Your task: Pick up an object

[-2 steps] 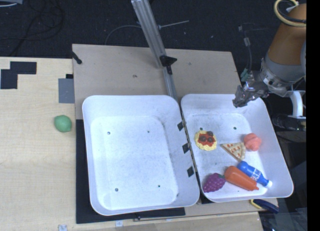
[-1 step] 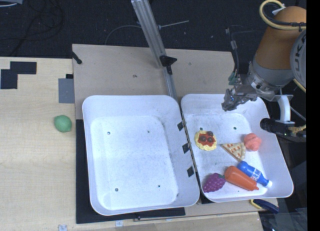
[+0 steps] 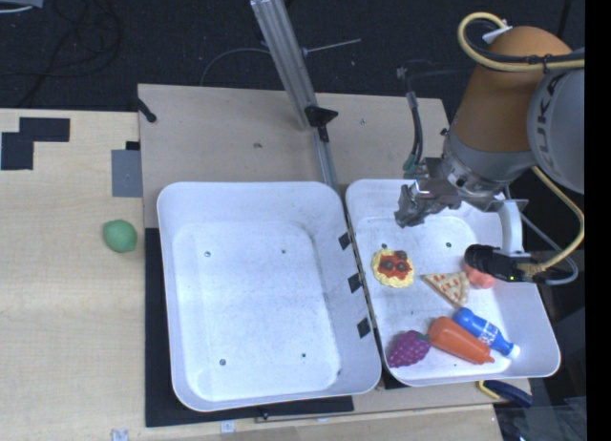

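We read part of white lettering, "UK", on the grey arm housing at 3 o'clock in the frame; the rest is cut off. No other writing is legible.

The dark two-finger gripper hangs over the upper part of the right white shallow bin, and nothing shows between its fingers. We cannot tell whether they stand apart or together.

5 toy items lie in the right bin, all toward 5 o'clock from the gripper:
- round yellow toy tart with red and dark topping, nearest the gripper, near the bin's left wall
- tan triangular toy slice with red spots, just beside the tart at its 4 o'clock
- orange toy carrot, lying tilted
- blue and white toy bottle, touching the carrot at its 2 o'clock
- purple toy grape bunch, at the carrot's 9 o'clock end

The left white shallow bin adjoins it. A green ball sits on the wooden bench at 9 o'clock.
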`<state>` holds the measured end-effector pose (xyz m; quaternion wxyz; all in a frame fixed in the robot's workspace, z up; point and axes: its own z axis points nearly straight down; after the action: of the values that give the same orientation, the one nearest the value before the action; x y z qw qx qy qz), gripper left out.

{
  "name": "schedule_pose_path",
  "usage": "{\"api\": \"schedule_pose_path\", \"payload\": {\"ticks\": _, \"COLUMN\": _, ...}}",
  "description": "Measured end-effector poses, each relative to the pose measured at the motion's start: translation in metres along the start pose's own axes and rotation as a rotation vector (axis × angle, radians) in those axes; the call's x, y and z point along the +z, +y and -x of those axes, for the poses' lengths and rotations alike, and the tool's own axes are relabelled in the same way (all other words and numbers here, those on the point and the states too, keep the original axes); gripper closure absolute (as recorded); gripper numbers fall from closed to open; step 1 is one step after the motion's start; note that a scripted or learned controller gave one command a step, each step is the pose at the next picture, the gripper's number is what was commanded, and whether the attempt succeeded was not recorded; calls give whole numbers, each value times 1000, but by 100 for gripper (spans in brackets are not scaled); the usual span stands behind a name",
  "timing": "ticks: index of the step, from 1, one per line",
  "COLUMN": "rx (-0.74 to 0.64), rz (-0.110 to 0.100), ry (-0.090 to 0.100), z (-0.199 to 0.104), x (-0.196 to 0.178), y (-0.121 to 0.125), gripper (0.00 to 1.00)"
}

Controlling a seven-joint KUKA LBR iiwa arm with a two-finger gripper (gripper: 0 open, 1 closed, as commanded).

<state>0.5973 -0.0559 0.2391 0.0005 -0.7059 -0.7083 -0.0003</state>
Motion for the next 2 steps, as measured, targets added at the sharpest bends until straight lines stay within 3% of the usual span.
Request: {"api": "schedule_pose_path", "payload": {"ticks": 2, "rx": 1, "rz": -1, "ry": -1, "z": -82, "x": 16, "y": -31, "gripper": 100}}
